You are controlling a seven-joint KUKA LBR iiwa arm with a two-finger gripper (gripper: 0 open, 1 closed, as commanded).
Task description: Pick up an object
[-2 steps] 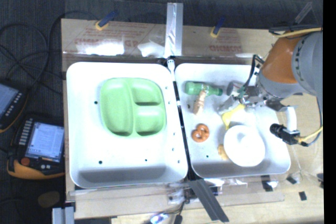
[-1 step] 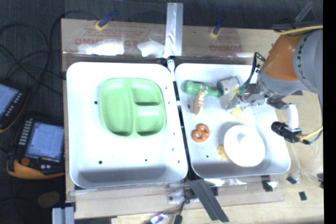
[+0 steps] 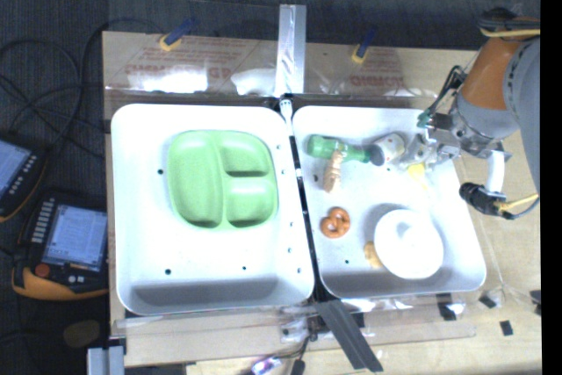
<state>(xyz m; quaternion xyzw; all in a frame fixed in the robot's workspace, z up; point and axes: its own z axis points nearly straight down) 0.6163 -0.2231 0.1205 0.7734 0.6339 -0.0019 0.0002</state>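
The gripper [image 3: 421, 147] is hanging at the right bin's [image 3: 465, 272] far corner, beside a grey piece [image 3: 389, 146] touching the green bottle [image 3: 332, 148]; its grasp I cannot tell. A descent risks striking the wall or nudging both away. The far sheet's [image 3: 184, 61] red print is unreadable.

Grey KUKA arm [image 3: 527, 88] enters from the right edge, orange band [image 3: 486, 75] above the wrist visible at upper right. Wrist angled down and leftward. Two-finger gripper [image 3: 420, 149] sits low at the arm's left end, pointing left. Black cable loop [image 3: 481, 196] hangs below the wrist housing. Finger state not resolvable at this angle.
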